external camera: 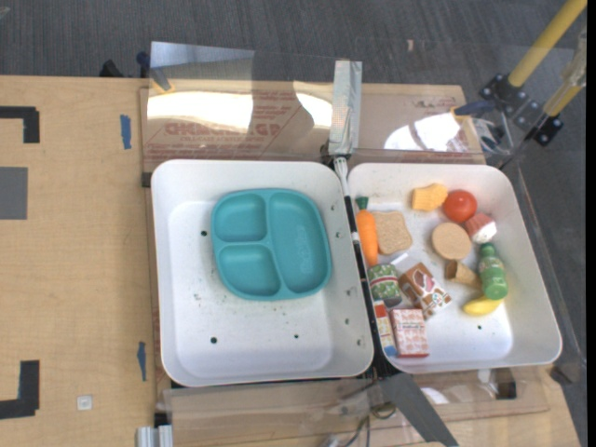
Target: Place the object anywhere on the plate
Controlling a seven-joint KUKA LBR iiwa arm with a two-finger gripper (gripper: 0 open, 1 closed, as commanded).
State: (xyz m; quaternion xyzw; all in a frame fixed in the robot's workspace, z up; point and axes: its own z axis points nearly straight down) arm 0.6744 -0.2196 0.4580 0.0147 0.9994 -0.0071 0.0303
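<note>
A teal plate (271, 243) with three compartments lies in the left white bin (186, 333); nothing lies on it. The right white bin (521, 329) holds several toy foods: an orange carrot (368, 237), a slice of bread (393, 233), a yellow cheese wedge (429, 196), a red tomato (459, 205), a round tan cookie (451, 241), a green bottle (492, 275), a yellow banana (480, 306), and small cartons (409, 331).
A clear plastic panel (242, 110) and a cardboard sheet stand behind the bins. A yellow pole with black clamps (531, 73) rises at the top right. A thin divider (346, 110) runs between the two bins at the back.
</note>
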